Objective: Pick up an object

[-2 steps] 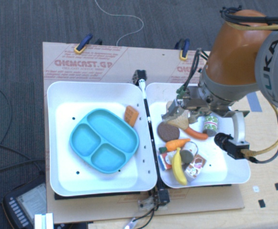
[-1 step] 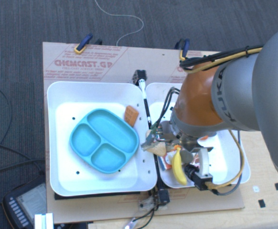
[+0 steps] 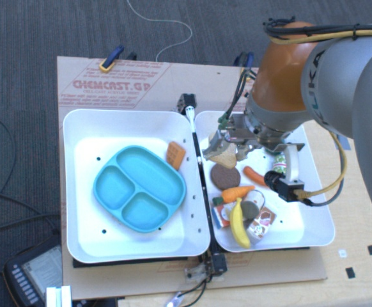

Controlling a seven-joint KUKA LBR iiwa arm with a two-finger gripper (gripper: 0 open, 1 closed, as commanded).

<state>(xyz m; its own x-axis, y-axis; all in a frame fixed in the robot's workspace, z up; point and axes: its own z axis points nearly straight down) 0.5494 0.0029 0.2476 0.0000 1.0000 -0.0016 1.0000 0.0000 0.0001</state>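
- Camera view, room: we see dark grey carpet on the floor (image 3: pixel 39 24), with a thin pale cable (image 3: pixel 167 24) looping across it toward the desk and darker cables at the left edge.
- Camera view, surface: we see the desk (image 3: pixel 109 85) as a pale brown board printed with red lettering. A blue-and-yellow clamp (image 3: pixel 111 57) grips its far edge.
- The two white bins sit side by side on the board, touching along a central seam. A black fitting (image 3: pixel 187 101) stands at the far end of that seam.
- The left bin (image 3: pixel 77 235) carries a blue divided plate (image 3: pixel 140 188) and a small orange block (image 3: pixel 176 155) just beside the plate's far-right rim.
- The right bin (image 3: pixel 314 226) carries the loose objects: a brown round cookie (image 3: pixel 225 176), two carrots (image 3: pixel 240 193), a yellow banana (image 3: pixel 238 224), a small green-labelled can (image 3: pixel 280 165) and further small packets that we cannot identify.
- The arm (image 3: pixel 301 62), grey with an orange band, reaches in from the right above the right bin.
- The pincer (image 3: pixel 227 144) hangs over the far-left part of the right bin, just above the cookie. A pale tan item (image 3: pixel 221 151) lies at its tips; we cannot tell whether the pincer is apart, together or clamped on it.
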